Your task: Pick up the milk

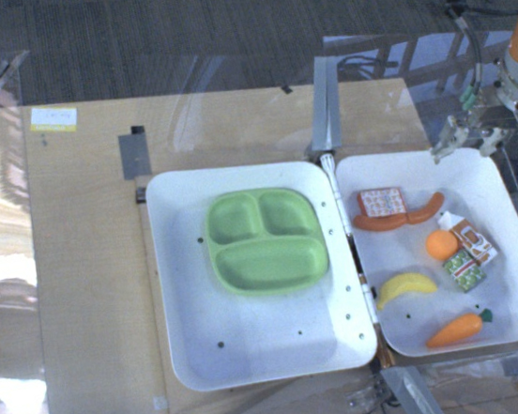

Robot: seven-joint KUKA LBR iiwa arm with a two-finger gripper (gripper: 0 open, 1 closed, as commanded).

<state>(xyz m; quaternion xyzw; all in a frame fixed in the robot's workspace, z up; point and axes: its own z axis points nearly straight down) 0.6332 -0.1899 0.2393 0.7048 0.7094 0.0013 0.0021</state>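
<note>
the grey arm with its orange band is reaching in at the upper right, and its two-finger gripper (465, 134) is hanging over the far right corner of the right-hand shallow white bin (517, 215); whether its prongs are spread or pressed together cannot be told from this view, and nothing is showing between them

the small milk carton with a white cap and green and brown printed sides (466, 252) is lying tilted on the floor of that right bin, toward its right side, touching or just beside the round orange fruit (441, 244) on its left. the reddish-brown sausage (400, 217) and the small red and white patterned box (381, 202) are sitting farther back, the yellow banana (405, 287) and the orange carrot with a green tip (457, 329) are lying nearer the front. the green three-compartment plastic plate (265, 241) is resting in the left-hand shallow white bin (193, 352)

judging from this, the task is sitting at the approach step, the carton not yet being touched. the next move is probably calling for the gripper to travel forward over the carton, line its prongs across the narrow sides, and descend without nudging the orange fruit, which is crowding the carton's left side and could be caught instead
</note>
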